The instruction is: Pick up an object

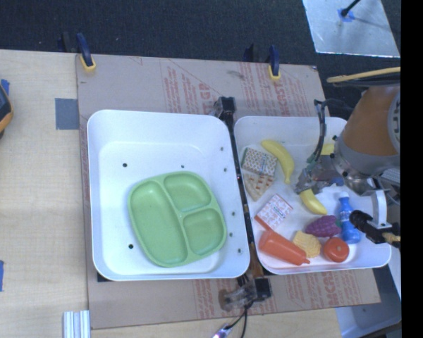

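On the worktop [28, 189] sit 2 white bins. The left bin [99, 189] carries a green divided plate [176, 218] near its front edge. The right bin [370, 261] is crowded with toy food: a waffle [259, 161] and a long banana [280, 157] toward the back, a carrot [282, 248] at the front edge, grapes [323, 226] and a tomato [335, 249] in the front right corner. The claw [314, 182] hangs just above a small banana [311, 201]; I cannot tell whether it is parted or closed. That banana looks light, stiff and smooth, best pinched across its narrow middle.
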Tool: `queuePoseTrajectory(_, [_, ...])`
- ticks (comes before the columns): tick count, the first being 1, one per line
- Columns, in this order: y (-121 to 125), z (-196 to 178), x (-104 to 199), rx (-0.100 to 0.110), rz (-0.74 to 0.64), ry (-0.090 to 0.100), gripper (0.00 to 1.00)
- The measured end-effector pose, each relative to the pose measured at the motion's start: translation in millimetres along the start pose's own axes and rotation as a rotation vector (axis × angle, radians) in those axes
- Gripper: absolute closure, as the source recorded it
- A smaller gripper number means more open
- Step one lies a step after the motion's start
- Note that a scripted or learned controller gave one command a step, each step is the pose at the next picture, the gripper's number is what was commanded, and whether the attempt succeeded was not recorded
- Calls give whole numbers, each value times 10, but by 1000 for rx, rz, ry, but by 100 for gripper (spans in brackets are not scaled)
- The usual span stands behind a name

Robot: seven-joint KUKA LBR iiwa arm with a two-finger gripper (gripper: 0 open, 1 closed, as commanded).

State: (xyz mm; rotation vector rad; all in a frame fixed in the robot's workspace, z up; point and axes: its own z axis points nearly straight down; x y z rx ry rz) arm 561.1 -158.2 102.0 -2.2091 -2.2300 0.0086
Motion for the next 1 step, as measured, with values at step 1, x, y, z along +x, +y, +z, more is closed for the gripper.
queuePoseTrajectory(1, [309, -913, 792, -5, 3, 3, 100])
